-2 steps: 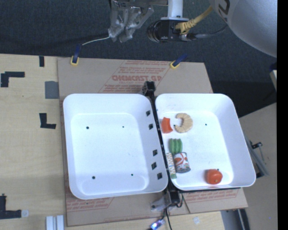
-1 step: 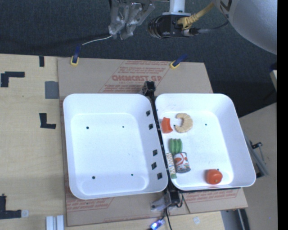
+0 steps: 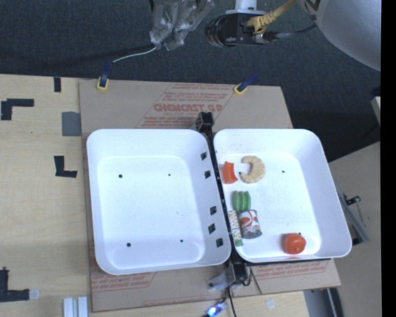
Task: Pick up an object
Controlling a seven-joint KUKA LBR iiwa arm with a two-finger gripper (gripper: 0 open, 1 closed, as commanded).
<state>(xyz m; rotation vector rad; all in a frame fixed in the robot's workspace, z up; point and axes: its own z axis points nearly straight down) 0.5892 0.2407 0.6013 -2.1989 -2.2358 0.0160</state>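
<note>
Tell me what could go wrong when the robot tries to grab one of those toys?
The green toy and the can touch each other and sit right by the bin's wall, so a grab may catch both or bump the wall. The orange piece hugs that same wall. The round tomato sits near the corner and might roll away if nudged.

A pale grey, smooth, rounded arm (image 3: pixel 359 28) is showing at the upper right of the frame. Beside it at top centre, a black round fitting (image 3: pixel 230 31) is carrying a white cap and a yellow cable (image 3: pixel 267 18).
</note>
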